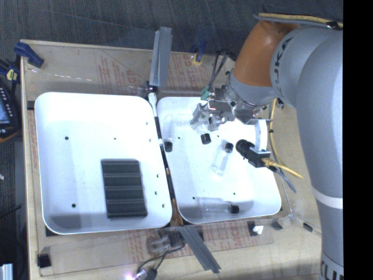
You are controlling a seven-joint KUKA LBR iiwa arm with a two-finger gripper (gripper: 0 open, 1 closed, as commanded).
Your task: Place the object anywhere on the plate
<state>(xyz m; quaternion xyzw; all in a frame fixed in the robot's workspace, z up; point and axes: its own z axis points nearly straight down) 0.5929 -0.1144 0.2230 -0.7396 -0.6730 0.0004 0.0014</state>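
A clear vial with a dark cap (221, 159) lies in the right bin (265, 206), looking light, rigid and slippery, best pinched across its middle, while the gripper (211, 114) hovers nearby, and I cannot tell how its jaws stand.

Count, by kind:

- White bins: 2, side by side on the bench. Left bin (52, 107), right bin (186, 209).
- Dark ribbed plate (123, 188): 1, left bin, nr its front edge.
- Clear tubes w/ black cap: 2, both right bin. Tube 1 (222, 158) mid-bin, tube 2 (217, 205) along the front edge.
- Small black bits: 2, right bin. One (168, 146) at the left edge, one (205, 137) twd the back.
- Arm (303, 92): 1, w/ 1 gripper (211, 114).
- Blue clamps: 2, bench back edge. One (29, 54) at the back-left corner, one (200, 49) mid-edge.
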